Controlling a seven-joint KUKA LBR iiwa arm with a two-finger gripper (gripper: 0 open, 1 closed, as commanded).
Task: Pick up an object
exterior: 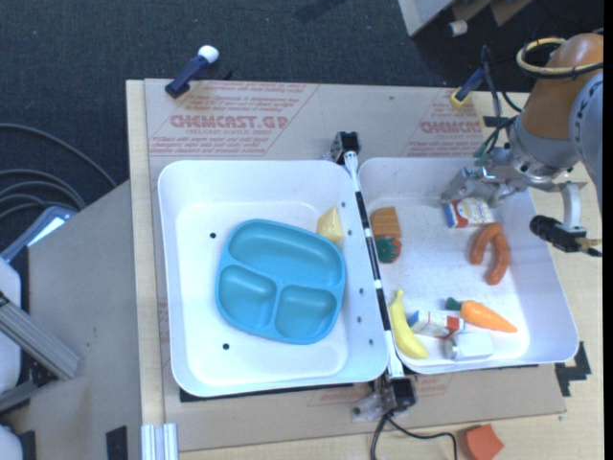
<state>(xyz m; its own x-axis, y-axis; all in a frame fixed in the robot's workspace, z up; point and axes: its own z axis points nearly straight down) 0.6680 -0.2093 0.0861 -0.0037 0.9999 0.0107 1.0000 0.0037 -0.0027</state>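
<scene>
My gripper (pixel 476 190) hangs over the back part of the right bin (pixel 546 286), open, with nothing between its fingers. Just below it in the view lies a small white and red carton (pixel 469 213). An orange-red sausage (pixel 489 249) lies to the carton's right. Near the bin's left wall sit a brown block (pixel 385 222) and a small green and red piece (pixel 387 249). Along the front lie a yellow banana (pixel 405 328), an orange carrot (pixel 488 316) and a small white and red packet (pixel 438 325).
The left bin (pixel 182 257) holds a blue compartment tray (pixel 280 281) and a pale yellow wedge (pixel 330 224) by the divider. A black clamp (pixel 345 146) sits where the bins meet at the back. The arm's grey and orange wrist (pixel 560 94) comes in from the upper right.
</scene>
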